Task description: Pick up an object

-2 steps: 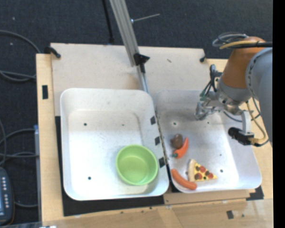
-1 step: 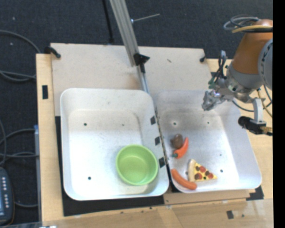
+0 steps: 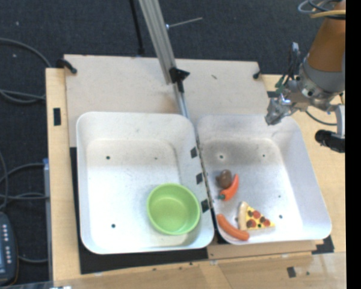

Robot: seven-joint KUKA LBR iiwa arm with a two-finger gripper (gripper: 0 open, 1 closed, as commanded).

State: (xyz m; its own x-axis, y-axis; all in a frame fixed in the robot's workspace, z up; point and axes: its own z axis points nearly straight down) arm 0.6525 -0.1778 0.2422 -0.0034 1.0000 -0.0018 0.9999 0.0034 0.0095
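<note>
Gripper [image 3: 277, 114] of mine hangs over the far right corner of the right bin [image 3: 301, 161]; whether it is parted or closed, I cannot tell. Down in that bin's near left part sit a brown lump [image 3: 224, 177], an orange carrot [image 3: 230, 189], a pizza slice [image 3: 253, 218] and a sausage [image 3: 232, 227]. A green bowl [image 3: 173, 208] rests in the left bin [image 3: 108, 161].

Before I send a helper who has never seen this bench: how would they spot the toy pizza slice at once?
Look in the right-hand white bin, at its near edge. The pizza slice lies there, a pale wedge with red and dark spots. Beside it lies an orange sausage-like piece, and farther back a carrot-like piece with a brown lump; only the slice is flat and triangular.
</note>
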